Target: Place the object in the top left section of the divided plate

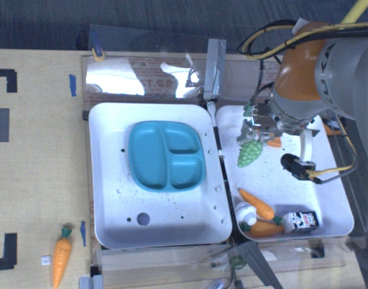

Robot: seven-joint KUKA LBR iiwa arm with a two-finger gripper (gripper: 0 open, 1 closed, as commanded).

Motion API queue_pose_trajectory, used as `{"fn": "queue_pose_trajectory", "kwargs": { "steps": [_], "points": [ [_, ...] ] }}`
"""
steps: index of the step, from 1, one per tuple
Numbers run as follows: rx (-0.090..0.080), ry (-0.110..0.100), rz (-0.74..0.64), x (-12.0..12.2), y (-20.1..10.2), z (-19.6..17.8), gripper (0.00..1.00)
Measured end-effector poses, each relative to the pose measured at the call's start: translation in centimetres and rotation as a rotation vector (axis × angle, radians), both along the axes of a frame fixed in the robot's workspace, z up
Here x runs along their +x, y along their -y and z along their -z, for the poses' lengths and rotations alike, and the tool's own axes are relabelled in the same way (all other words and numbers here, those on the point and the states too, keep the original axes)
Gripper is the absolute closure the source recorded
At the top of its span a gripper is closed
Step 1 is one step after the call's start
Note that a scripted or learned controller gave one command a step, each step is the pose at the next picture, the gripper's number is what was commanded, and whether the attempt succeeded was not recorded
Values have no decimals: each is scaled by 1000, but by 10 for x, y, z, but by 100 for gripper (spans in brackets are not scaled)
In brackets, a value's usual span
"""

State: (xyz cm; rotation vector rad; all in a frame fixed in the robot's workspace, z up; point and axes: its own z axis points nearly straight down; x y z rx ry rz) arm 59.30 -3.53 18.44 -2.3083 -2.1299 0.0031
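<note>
The blue divided plate (166, 155) lies in the left white bin (112, 221), with its large section on the left and two smaller sections on the right. My gripper (255, 136) hangs over the upper left part of the right bin (337, 215), below the orange wrist band. A green bunch of grapes (250, 153) hangs tilted just under the fingers, its upper end pinched between them. The gripper stands right of the divider between the bins, about a hand's width from the plate's right rim.
In the right bin's front lie two carrots (257, 203) (267, 228), a small white item (245, 212) and a black-and-white carton (301, 220). An orange piece (273, 141) peeks out beside the gripper. Another carrot (62, 255) lies on the bench outside the bins, front left.
</note>
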Motion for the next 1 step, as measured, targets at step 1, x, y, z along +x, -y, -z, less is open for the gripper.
{"fn": "queue_pose_trajectory", "kwargs": {
  "steps": [1],
  "points": [
    [2, 1, 97, 37, -87, 0, 100]
  ]
}}
